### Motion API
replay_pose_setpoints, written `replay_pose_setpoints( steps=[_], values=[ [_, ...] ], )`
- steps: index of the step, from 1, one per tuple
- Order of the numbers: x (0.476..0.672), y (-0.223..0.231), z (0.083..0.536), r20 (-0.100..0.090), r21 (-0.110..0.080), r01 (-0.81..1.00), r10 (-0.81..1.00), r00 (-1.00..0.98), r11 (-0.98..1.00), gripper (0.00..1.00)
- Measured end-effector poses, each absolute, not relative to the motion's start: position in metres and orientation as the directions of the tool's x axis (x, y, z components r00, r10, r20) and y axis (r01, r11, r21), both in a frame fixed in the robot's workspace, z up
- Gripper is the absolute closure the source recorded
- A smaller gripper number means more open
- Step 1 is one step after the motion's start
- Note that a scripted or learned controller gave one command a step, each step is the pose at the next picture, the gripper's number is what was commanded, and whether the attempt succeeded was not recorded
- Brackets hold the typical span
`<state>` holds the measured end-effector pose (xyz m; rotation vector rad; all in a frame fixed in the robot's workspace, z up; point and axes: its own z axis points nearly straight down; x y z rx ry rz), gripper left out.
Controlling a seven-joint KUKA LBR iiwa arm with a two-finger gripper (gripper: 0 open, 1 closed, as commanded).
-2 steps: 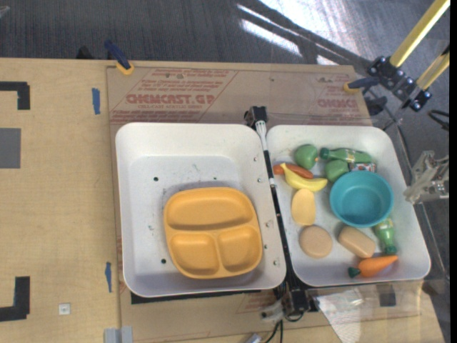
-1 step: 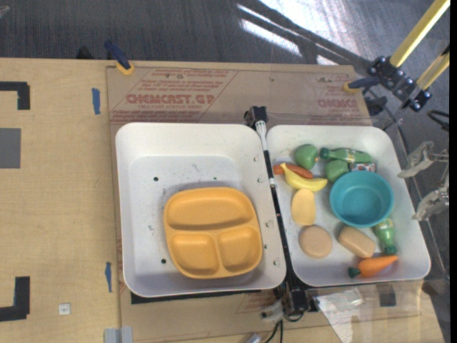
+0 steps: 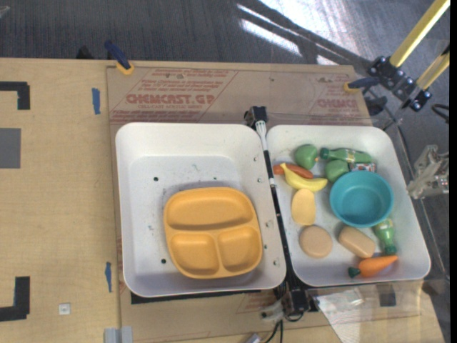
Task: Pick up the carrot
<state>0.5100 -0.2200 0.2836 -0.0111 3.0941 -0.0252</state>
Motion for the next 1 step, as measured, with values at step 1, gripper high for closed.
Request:
replay_pose_setpoints(
  steps=[1],
  values=[
    [0.51, -0.2197, 0.2827, -0.046, -0.015, -0.007, -0.008, -0.999, 1.0, 0.0]
  ],
)
